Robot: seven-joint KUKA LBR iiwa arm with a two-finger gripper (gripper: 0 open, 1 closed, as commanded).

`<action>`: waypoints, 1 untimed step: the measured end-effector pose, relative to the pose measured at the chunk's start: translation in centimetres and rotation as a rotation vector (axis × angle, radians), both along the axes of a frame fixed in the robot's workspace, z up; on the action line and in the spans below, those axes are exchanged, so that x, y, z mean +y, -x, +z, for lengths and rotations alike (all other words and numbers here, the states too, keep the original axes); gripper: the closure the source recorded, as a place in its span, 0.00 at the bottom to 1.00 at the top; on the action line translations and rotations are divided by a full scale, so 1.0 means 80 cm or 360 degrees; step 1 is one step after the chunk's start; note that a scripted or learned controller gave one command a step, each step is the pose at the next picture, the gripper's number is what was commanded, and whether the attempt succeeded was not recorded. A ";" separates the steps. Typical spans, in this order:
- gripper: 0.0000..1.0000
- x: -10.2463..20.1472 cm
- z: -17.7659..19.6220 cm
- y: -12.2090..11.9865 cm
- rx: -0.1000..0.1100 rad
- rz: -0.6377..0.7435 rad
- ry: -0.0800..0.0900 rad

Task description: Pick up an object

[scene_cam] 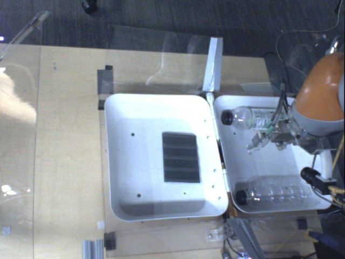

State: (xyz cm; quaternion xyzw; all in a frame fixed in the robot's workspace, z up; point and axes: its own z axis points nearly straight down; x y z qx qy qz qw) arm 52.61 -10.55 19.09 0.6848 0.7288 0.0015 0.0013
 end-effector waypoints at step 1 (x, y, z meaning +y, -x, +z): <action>0.00 0.025 -0.125 -0.029 -0.0006 -0.0022 0.0000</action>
